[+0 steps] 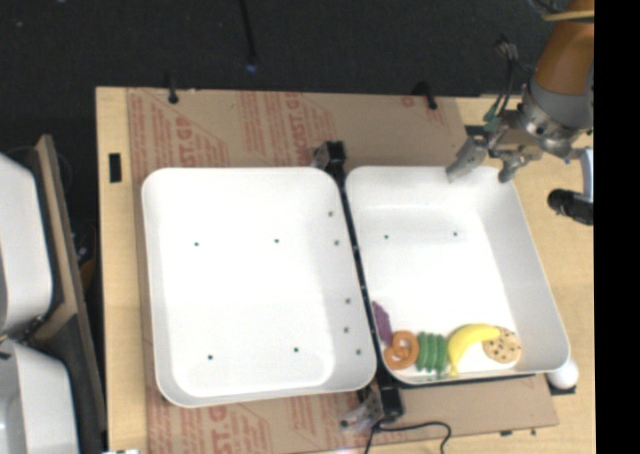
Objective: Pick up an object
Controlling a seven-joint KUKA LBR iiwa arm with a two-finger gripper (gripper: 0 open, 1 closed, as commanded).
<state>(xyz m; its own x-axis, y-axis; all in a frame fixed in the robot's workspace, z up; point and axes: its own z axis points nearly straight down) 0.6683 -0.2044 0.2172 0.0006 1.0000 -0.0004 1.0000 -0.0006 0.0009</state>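
claw: the gripper point(486, 164) is hanging over the far rim of the right bin point(440, 272), fingers spread apart with nothing between them, so it's wide and carrying zip.

arm: grey wrist with the orange band point(566, 57) comes in from the right edge, angled down toward the bin's back corner. My guess is it's parked high and out of the way so the camera gets a clean look at the contents before a grab.

targets: all the stuff is bunched along the near wall of the right bin, well apart from the claw. There's an orange ring point(402, 349), a green ridged piece point(432, 351), a banana point(470, 338) and a cookie point(501, 347), pretty much touching each other in a row. A small purple thing point(381, 320) sits just beside the ring against the divider side, too small to tell what it is.

why that matters: the pile is jammed in the corner, so I reckon any pick has little room for fingers next to the wall.

left bin point(245, 282): bare white floor with a few dark dots.

task status: not started, looks like. Nothing's lifted yet.
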